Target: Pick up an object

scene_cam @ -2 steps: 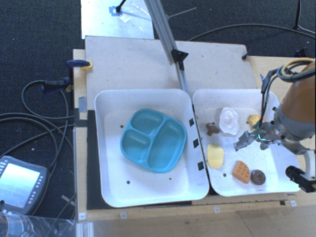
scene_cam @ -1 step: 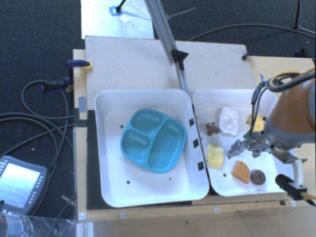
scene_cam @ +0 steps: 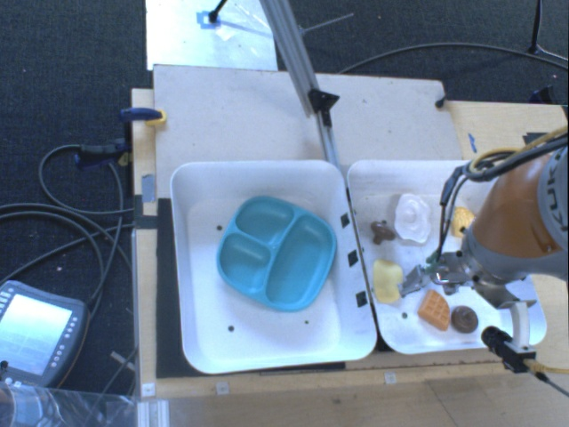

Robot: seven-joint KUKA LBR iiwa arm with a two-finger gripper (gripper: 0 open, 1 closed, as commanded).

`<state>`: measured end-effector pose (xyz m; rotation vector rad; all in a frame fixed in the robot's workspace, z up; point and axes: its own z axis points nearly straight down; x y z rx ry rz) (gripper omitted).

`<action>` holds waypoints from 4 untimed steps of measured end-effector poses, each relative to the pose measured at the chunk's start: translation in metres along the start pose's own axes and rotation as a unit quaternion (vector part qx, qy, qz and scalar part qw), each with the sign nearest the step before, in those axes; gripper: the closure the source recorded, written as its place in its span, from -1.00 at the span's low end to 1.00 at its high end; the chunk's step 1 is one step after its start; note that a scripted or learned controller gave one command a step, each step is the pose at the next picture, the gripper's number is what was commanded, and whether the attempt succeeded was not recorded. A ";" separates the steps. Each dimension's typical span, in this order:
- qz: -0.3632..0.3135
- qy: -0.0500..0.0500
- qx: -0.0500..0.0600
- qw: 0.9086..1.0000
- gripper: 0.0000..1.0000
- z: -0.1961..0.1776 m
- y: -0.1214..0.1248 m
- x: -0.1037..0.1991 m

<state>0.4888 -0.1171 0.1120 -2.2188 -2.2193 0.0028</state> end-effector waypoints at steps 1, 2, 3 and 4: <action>0.000 -0.001 -0.001 1.000 -1.00 0.022 0.000 0.000; 0.000 0.000 -0.003 1.000 1.00 0.011 0.001 0.000; -0.002 -0.001 -0.005 1.000 1.00 -0.033 0.000 -0.004; -0.003 -0.001 -0.006 1.000 1.00 -0.092 -0.005 0.001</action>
